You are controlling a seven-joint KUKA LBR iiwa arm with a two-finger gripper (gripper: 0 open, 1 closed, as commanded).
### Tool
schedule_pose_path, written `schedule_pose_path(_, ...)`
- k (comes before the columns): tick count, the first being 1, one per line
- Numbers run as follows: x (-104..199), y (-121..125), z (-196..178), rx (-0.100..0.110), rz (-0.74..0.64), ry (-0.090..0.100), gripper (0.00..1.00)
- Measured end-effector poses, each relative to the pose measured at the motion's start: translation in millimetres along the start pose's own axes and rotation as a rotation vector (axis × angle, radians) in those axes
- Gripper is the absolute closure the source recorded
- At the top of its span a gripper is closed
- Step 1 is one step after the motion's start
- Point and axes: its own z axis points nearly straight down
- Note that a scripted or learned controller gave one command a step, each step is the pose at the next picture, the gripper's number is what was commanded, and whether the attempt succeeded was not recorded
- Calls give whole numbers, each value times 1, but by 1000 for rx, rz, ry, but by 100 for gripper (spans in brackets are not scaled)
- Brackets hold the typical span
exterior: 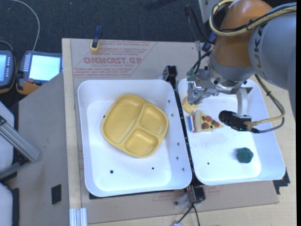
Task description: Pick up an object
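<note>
Camera view: gripper (195,97) hangs over the right bin (268,166), positioned above the pizza slice (205,122); finger state cannot be told.

You can see a brown board (117,55) lying flat with red writing on it. A small yellow and blue clip (96,40) sits on its top edge. To the left, you see a little screen (42,67) glowing white, and part of another one (5,69) just beside it at the edge. A thin white wire (28,8) curls over the dark floor (117,8) above them. A silver metal bar (19,138) lies slanted at the left. A small black square (56,194) sits near the bottom left.
</note>
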Motion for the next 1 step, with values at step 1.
schedule_pose_path(1,42,19,11,1,-1,0,100)
